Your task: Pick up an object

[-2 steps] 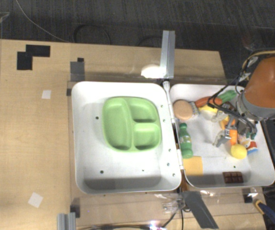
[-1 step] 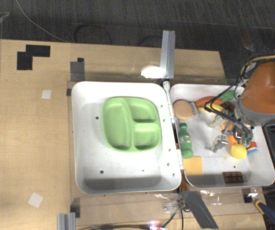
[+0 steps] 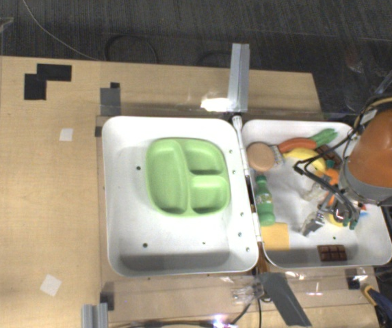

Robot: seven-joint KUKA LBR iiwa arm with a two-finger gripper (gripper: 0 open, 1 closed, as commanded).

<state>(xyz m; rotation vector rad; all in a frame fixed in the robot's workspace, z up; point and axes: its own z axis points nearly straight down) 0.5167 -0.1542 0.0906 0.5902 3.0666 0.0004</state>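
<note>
Grey-and-orange arm's two-finger gripper [image 3: 317, 222] low in right shallow white bin [image 3: 380, 251], jaws blurred, can't tell spread or pressed, toy pile [image 3: 312, 152] partly hidden behind wrist, green divided plastic tray [image 3: 185, 176] in left bin.

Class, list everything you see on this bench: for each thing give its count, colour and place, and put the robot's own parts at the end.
Bins: two, white, side by side on the bench.
Divided plate: one, light green, in the left bin.
Round tan object: one, right bin, far left corner.
Bottle: one, clear with green, along the right bin's left wall.
Yellow block: one, right bin, near left corner.
Brown chocolate-like bar: one, right bin's near edge.
Carrot: one, orange with green top, right bin's far side.
Yellow toy: one, beside the carrot.
Gripper: one, metal, low in the right bin.
Arm: one, orange band, from the right.
</note>
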